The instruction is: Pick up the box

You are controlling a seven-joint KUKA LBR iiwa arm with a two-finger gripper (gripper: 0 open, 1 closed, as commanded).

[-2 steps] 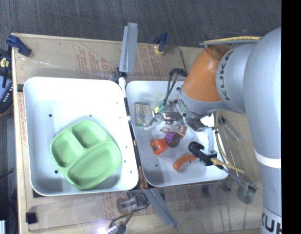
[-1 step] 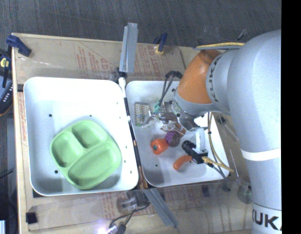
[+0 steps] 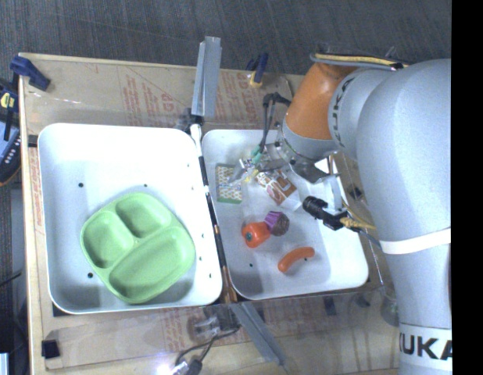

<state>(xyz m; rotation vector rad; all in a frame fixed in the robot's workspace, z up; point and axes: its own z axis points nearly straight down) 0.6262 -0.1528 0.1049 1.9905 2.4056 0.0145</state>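
Note:
A flat box (image 3: 229, 184) with a green and white pattern lies in the right bin (image 3: 343, 276), close to its left wall. My gripper (image 3: 252, 164) hangs just above and to the right of that box, near the bin's back. A small brown and white packet (image 3: 277, 186) lies right beside the gripper, partly under the wrist. I see nothing held in the gripper.
In the right bin lie a red-orange pepper (image 3: 255, 234), a dark purple lump (image 3: 280, 223) and an orange sausage shape (image 3: 295, 259). The left bin (image 3: 62, 155) holds a green divided plate (image 3: 137, 246). The arm covers the right bin's back right corner.

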